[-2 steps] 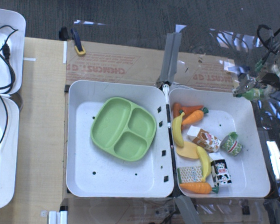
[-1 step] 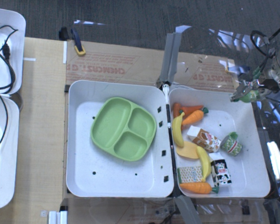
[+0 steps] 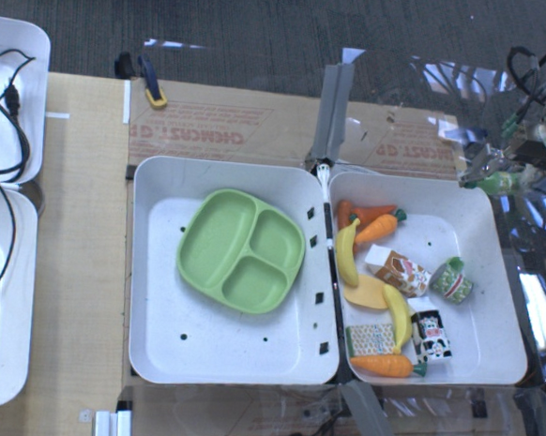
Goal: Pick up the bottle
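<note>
Nearest of all, an orange plastic toy carrot with a green top [image 3: 384,365] lies along the near wall of the right-hand shallow white bin [image 3: 511,278]. Just beyond it a small printed card packet [image 3: 369,340], a black-and-white toy milk carton [image 3: 428,335] and a yellow plastic banana [image 3: 397,311] crowd together, touching or nearly so. The heap looks tipped in loosely rather than arranged, which suits a picking trial. Farther in sit a pale yellow wedge [image 3: 369,292], a brown-and-white toy carton [image 3: 402,272], a second yellow banana [image 3: 346,253] against the left wall, and two more orange carrots [image 3: 376,228] at the far left corner. The task's thing is, by my reading, the small green bottle with a white patterned label [image 3: 453,280]. It lies on its side in the right half of this bin, just right of the brown carton and with bare floor on its right, so it could be approached from that side. The left-hand white bin [image 3: 141,249] holds a light green three-compartment plastic plate [image 3: 242,250], probably a drop-off spot. The grey two-finger gripper [image 3: 481,172] hangs over the far right corner of the right bin, well apart from the bottle. A pale green blur sits by it, too small to identify. Whether the gripper is spread or pressed together cannot be told, so the pick looks not yet made, and the tool would need to travel nearer and leftward, then descend.
</note>
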Controlling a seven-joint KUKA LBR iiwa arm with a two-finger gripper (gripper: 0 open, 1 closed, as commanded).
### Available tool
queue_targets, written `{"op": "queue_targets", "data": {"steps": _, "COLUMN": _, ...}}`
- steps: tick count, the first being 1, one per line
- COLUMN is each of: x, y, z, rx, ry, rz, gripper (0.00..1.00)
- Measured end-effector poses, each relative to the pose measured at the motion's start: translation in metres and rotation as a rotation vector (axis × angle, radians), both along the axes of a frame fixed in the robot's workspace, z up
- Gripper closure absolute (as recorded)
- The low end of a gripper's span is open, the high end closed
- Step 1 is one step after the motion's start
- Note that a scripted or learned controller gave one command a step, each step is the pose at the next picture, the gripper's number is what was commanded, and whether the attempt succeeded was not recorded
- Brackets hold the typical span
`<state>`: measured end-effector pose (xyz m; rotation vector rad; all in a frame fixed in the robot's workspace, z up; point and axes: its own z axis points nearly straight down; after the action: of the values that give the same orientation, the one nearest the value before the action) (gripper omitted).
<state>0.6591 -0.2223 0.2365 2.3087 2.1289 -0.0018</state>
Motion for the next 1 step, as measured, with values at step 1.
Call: {"op": "queue_targets", "data": {"steps": 1, "x": -0.0004, "y": 0.0058, "z": -0.055, "rx": 0.001, "ry": 0.002, "rz": -0.012, "gripper": 0.0}}
